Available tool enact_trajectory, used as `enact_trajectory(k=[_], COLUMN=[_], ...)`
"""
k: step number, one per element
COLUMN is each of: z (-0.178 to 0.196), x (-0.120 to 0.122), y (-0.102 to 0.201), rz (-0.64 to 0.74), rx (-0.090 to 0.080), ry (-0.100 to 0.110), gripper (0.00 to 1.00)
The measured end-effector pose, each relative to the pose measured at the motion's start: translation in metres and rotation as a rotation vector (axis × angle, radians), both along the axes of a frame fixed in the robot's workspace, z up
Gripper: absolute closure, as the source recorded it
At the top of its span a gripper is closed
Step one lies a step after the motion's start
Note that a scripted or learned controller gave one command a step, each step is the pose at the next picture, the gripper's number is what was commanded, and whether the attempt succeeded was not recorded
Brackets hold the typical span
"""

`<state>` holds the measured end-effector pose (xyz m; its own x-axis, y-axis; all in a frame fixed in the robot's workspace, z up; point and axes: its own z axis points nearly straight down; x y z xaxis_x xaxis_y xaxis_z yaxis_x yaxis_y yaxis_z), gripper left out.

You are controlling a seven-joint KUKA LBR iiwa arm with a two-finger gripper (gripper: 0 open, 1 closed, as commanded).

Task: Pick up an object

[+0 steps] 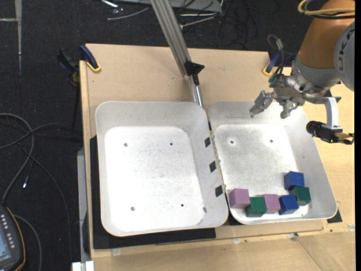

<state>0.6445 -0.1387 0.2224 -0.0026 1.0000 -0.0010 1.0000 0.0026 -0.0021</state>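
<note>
Several small blocks cluster at the front of the right bin (271, 151): a purple block (240, 197), a green block (256, 206), a pink block (272, 203), two blue blocks (288, 204) (294, 180) and a dark green block (303, 194). My gripper (269, 112) hangs over the back edge of that bin, far from the blocks. Its fingers (257, 105) are spread open with nothing between them. The orange band of the arm sits above it at the upper right.
The left bin (149, 165) lies beside the right one, with a dark hinge strip between them. A slanted metal pole (175, 33) reaches down to the bins' back junction. Clamps (90, 58) (272, 64) grip the bench's back corners.
</note>
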Motion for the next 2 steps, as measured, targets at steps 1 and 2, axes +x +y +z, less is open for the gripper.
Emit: enact_trajectory(k=[1,2], z=[-0.120,-0.025], x=[-0.056,-0.091], y=[-0.063,-0.039], rz=[-0.008,-0.001], rx=[0.001,-0.001], ry=[0.007,-0.010], gripper=[0.00,0.00])
